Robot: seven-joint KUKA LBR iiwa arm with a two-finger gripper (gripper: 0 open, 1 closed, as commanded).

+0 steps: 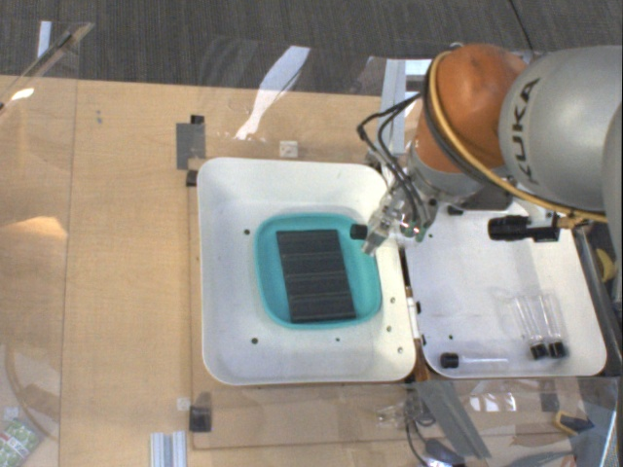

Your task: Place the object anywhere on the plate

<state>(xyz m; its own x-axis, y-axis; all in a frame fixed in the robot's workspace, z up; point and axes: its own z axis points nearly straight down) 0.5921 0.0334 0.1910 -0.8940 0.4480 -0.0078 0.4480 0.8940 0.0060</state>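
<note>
A teal plate (267,266) lies in the middle of the left white bin (229,348). A dark ribbed rectangular object (315,275) rests flat on the plate, its long side running front to back. My gripper (370,233) hangs over the plate's right rim, near the bin's right wall, just right of the object's far corner. The grey arm with its orange band (467,105) reaches in from the upper right and hides the wrist.
The right white bin (467,290) holds a few clear tubes with black caps (540,324) at its near right and a thin clear stick with a black end (474,361) along its front. Black clamps (193,144) sit at the left bin's corners.
</note>
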